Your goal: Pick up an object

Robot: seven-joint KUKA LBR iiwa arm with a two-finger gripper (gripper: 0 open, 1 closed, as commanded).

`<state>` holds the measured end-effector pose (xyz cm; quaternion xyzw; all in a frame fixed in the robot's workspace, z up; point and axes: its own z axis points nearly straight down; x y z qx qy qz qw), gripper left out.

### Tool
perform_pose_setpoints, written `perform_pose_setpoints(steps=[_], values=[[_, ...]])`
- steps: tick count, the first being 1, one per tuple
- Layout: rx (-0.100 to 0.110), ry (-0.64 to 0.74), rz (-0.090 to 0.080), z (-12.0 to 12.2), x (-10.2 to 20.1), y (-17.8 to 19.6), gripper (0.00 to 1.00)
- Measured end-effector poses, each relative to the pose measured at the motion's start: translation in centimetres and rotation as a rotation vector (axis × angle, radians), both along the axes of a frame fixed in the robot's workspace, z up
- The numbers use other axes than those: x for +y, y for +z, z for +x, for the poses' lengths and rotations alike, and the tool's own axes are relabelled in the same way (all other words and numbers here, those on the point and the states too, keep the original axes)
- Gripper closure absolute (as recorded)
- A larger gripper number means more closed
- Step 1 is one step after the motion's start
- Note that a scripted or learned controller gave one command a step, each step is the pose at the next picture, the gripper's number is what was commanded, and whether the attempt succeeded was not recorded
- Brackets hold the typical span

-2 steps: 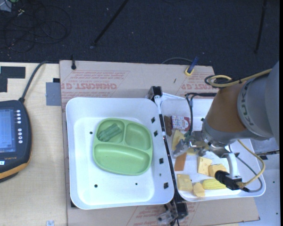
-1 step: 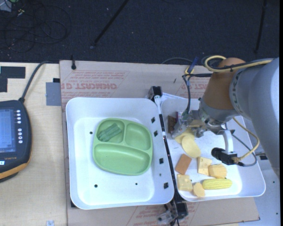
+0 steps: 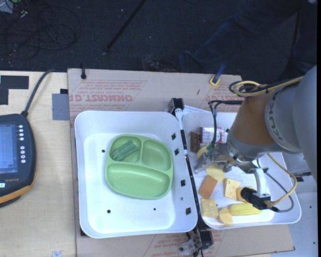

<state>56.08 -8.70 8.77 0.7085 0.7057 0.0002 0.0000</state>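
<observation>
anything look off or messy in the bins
Nothing looks spilled or broken. The green divided plate sits slightly askew in the left bin, with a green item in its upper-left compartment. The right bin holds a loose jumble of toy food, including a corn cob.

a: tabletop (image 3: 43, 218): pale wood-coloured surface, dark patches near its far left edge.
b: and lying directly on it?
a: a flat cardboard sheet (image 3: 123, 92), red print upside down, under both bins. left bin (image 3: 91, 197) and right bin (image 3: 291, 210) sit on it side by side, touching along a black middle seam.
b: anything off the cardboard?
a: a handheld control pendant (image 3: 8, 157) at the left edge, orange trim, grey screen, cable running back from it. a small grey square (image 3: 59, 106) just beside the cardboard's left edge.
</observation>
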Motion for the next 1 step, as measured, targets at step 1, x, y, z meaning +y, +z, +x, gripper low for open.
perform_pose_setpoints(steps=[1], values=[[-0.003, 0.003, 0.000, -3.25, 0.03, 0.04, 0.00]])
